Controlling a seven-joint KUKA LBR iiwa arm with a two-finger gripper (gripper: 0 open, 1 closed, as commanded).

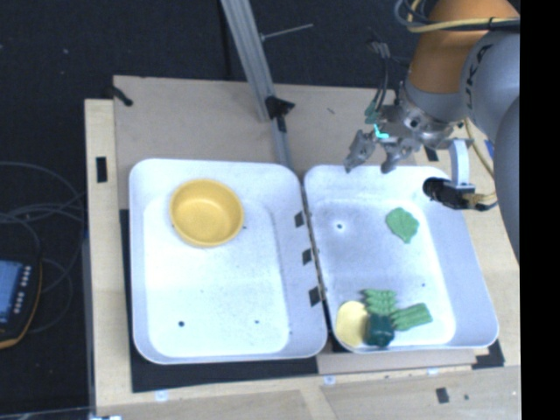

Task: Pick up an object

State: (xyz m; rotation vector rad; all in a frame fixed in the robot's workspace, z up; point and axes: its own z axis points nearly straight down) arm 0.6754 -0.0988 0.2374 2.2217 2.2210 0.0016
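While the grey arm (pixel 472 51) reaches in from the right, its gripper (pixel 374 157) hangs over the far rim of the right bin (pixel 437 261), fingers spread apart with nothing between them. Left bin (pixel 219 322): one yellow bowl (pixel 206 213), upright, in the far left part. Right bin: a green toy (pixel 395 311) lying in the near corner against a small yellow object (pixel 350 322); a light green piece (pixel 402 225) lies well apart, just below the gripper.

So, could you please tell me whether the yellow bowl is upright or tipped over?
Upright: the yellow bowl in the left bin shows its open, round hollow facing up.
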